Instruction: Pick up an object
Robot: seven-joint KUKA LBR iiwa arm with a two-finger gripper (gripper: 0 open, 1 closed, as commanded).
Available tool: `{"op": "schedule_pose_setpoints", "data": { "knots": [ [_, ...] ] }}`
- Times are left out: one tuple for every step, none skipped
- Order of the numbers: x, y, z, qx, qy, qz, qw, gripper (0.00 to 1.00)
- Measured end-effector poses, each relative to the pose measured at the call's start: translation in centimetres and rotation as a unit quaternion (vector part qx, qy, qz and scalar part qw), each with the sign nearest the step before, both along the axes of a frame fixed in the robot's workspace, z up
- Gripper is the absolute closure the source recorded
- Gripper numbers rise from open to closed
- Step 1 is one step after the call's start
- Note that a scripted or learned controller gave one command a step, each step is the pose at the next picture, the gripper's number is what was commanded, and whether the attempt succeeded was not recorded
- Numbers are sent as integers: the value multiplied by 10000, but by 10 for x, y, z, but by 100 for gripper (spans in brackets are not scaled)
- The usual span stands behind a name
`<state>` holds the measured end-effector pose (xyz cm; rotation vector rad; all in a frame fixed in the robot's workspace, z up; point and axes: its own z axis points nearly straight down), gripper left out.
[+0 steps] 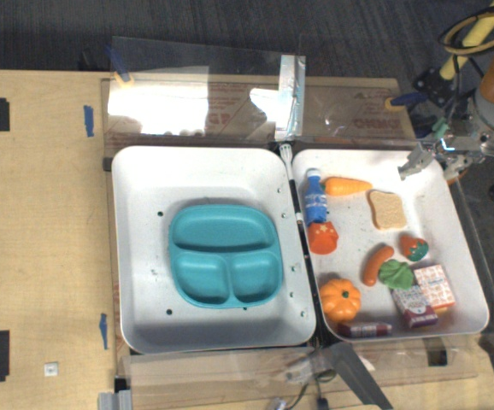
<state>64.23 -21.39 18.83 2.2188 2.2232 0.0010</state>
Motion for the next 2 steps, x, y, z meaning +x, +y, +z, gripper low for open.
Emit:
{"op": "schedule_pose_setpoints", "data": {
  "knots": [
    [-18, 61, -90, -2, -14, -564, 9984, 0],
    [18, 58, -96, 4, 203, -546, 9983, 0]
  ]
}}
